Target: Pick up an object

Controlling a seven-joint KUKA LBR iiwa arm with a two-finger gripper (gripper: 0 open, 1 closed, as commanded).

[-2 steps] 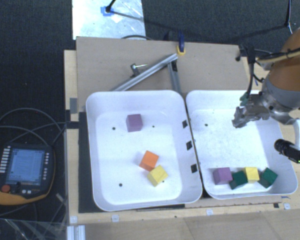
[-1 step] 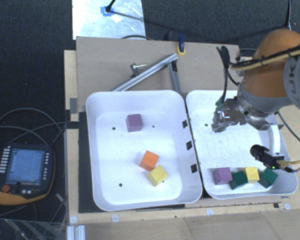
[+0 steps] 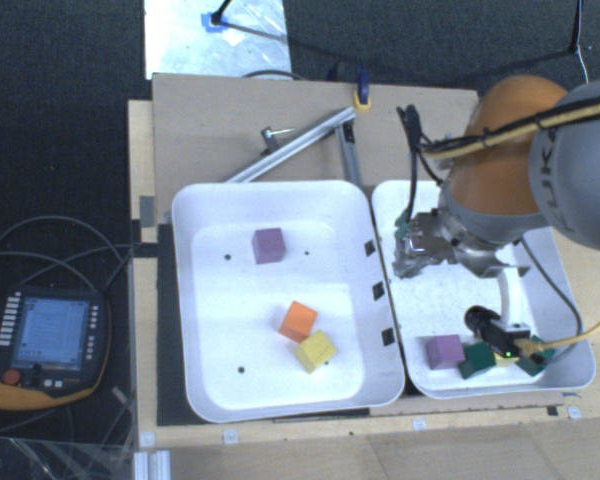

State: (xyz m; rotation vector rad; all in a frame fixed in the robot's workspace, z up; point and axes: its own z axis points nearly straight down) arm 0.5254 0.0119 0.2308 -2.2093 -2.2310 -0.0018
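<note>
Brown bench [image 3: 310, 118], two white bins [image 3: 205, 268] side by side, metal rod [image 3: 295, 146]

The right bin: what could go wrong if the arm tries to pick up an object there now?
1. The purple block and green block sit close together in the right bin, so a grasp could catch both or push one away.
2. Both lie near the bin's front wall, which may hinder the gripper.

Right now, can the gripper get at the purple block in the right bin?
Probably yes. The gripper sits over the right bin, and the purple block lies bare toward its near edge. A green block touches its right side, which may crowd one finger.
</note>
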